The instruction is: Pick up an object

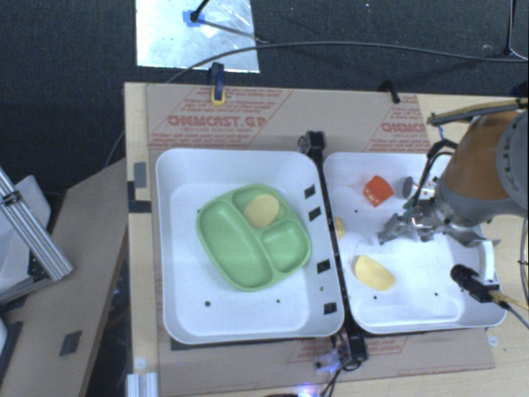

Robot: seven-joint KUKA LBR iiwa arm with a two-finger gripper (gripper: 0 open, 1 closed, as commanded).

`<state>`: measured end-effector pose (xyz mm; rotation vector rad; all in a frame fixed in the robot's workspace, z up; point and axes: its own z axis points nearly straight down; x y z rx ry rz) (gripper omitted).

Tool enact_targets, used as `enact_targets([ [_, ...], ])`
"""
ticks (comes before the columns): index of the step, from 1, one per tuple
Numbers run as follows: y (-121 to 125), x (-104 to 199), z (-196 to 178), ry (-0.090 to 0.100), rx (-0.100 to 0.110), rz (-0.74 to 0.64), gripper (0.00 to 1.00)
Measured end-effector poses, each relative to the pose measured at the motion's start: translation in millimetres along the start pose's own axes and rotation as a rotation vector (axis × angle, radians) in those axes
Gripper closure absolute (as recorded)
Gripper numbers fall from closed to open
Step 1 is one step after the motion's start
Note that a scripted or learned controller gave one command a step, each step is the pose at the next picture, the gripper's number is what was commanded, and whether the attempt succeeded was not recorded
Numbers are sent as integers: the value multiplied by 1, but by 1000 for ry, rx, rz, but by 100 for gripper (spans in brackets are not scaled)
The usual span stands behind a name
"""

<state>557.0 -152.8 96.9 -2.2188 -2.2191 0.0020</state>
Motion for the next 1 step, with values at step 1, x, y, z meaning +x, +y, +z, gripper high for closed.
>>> enact_targets([
  [1, 2, -1, -14, -3, -7, 1, 100],
])
